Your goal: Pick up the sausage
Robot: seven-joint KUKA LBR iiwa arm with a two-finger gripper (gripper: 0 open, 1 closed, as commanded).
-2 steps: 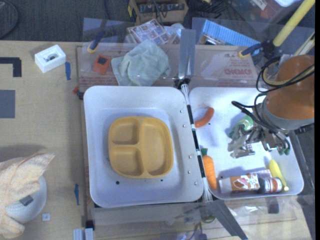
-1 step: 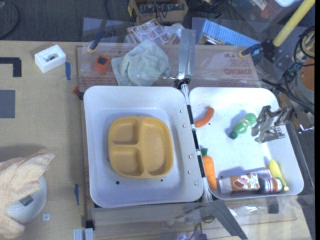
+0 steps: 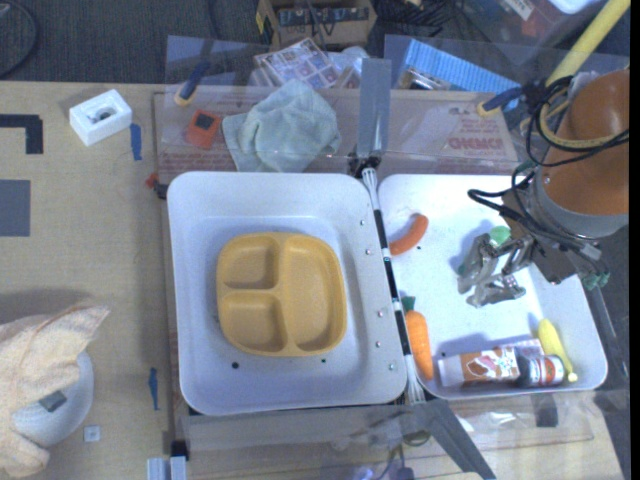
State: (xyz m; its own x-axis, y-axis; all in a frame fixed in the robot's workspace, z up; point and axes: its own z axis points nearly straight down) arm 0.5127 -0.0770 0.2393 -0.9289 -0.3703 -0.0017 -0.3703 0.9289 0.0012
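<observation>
Lowest in the right bin (image 3: 590, 363), a bottle (image 3: 500, 366) lies on its side, with a carrot (image 3: 418, 342) at its left end and a yellow piece (image 3: 552, 342) at its right. Above them the claw (image 3: 490, 273) hangs unclenched, gripping nothing. Near the bin's upper left wall lies the sausage (image 3: 409, 233), apart from everything. A yellow tray (image 3: 283, 294) fills the left bin (image 3: 200, 208).

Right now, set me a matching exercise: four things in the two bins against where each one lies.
Things:
1. sausage
2. carrot
3. yellow plate
4. ketchup bottle

Places:
A. middle of the left bin
B. near edge of the right bin, lying on its side
C. far left corner of the right bin
D. near left edge of the right bin, beside the divider

Pairs: 1-C, 2-D, 3-A, 4-B
</observation>
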